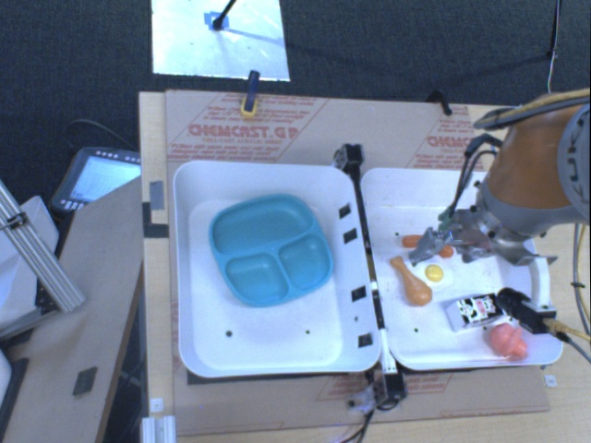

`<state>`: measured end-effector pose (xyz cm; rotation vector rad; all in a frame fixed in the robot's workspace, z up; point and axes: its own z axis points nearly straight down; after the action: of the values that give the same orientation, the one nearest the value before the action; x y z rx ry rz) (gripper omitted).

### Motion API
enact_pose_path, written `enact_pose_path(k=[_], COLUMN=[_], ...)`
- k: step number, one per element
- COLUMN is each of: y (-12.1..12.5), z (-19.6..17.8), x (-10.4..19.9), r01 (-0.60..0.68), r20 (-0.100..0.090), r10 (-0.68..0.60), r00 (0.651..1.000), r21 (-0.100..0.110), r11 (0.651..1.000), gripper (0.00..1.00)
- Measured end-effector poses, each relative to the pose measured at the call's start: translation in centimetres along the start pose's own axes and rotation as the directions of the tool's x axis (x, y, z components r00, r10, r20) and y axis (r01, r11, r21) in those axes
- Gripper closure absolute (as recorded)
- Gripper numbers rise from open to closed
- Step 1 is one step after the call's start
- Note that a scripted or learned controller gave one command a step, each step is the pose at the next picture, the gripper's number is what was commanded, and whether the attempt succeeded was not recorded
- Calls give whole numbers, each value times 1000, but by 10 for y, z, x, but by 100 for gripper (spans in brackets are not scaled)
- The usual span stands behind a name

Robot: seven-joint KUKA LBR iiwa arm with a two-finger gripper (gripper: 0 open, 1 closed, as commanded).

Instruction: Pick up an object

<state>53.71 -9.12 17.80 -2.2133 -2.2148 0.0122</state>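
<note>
The camera view looks down on two white bins side by side on a bench covered with printed cardboard (277,127). The left bin (185,247) holds a blue divided plate (270,249), lying flat a little above the middle of the bin, its compartments facing up.

The grey arm (540,169), with its orange band, reaches in from the right over the right bin (406,185); the gripper (432,245) is low over the middle of that bin, pointing toward the divider between the bins; whether it is open or closed cannot be told from this angle, and nothing can be seen held in it.

The things to be picked up all lie in the right bin. A small orange piece (412,241) pokes out at the gripper's left side, very close to it; whether the two touch cannot be told. Just below the gripper lies a toy fried egg (433,272), white with a yellow yolk; beside it, toward the divider, lies a tan drumstick (415,284), tilted, its thick end toward the bin's near edge. Farther toward the near right corner sits a small black-and-white carton (472,311); a pink object (507,341) rests just beyond it, near the bin's rim.
</note>
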Motion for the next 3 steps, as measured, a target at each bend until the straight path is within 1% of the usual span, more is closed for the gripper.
enact_pose_path(k=[1, 2, 3], y=[3, 6, 8], z=[-7, 56, 92], x=[0, -2, -4], r01=[2, 1, -1], r20=[1, 1, 6], r10=[-2, -1, 1], r00=[1000, 1000, 1000], r21=[-13, -9, -18], r11=[1000, 1000, 1000], gripper=[0, 0, 0])
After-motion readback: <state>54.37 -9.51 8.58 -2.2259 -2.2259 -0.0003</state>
